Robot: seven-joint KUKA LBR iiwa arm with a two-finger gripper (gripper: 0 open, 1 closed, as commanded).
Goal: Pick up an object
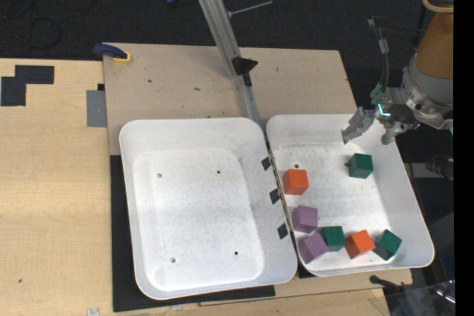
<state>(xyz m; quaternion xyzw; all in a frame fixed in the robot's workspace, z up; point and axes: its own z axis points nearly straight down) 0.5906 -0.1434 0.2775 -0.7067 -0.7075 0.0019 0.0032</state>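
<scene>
My gripper (372,129) hovers over the back of the right bin (326,131), its two fingers spread apart with nothing between them. A green cube (361,166) lies just below and in front of it. An orange cube (296,181) sits near the bin's left wall. Toward the front lie two purple cubes (304,218) (312,246), a green cube (333,236), an orange cube (360,243) and another green cube (387,244).
The left bin (148,137) stands beside the right one, with black clips (274,195) along the shared wall. A slanted aluminium bar (219,20) rises behind the bins. The arm's orange band (437,33) is at the right edge.
</scene>
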